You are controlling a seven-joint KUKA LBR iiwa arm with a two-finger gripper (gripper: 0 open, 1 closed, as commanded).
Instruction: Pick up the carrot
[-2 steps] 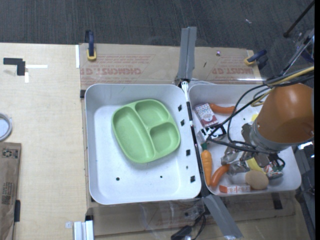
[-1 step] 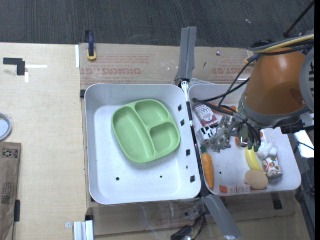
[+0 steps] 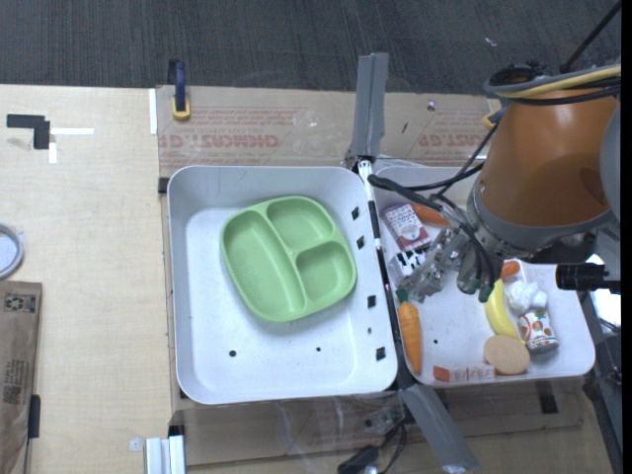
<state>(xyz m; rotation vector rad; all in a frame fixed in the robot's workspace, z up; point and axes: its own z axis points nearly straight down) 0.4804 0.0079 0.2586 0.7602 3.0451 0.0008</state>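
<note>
Over right white bin [image 3: 578, 363], metal two-finger gripper [image 3: 432, 273] hangs low near bin's left wall; whether closed or apart, cannot tell, dark cables and clutter blur it. Orange tapered carrot [image 3: 410, 336] lies on bin floor just below gripper in view, against left wall, nothing gripping it. Judgement: pick not yet done; descent, grasp and lift all left. Yellow banana [image 3: 500, 313], small bottle [image 3: 534, 328], round tan biscuit [image 3: 508, 355] near. Orange-banded arm [image 3: 553, 166] hides bin's upper right. Green divided plate [image 3: 287, 256] sits in left bin.

Upside-down "CHEMICAL GUYS" on cardboard [image 3: 267, 131]
</note>
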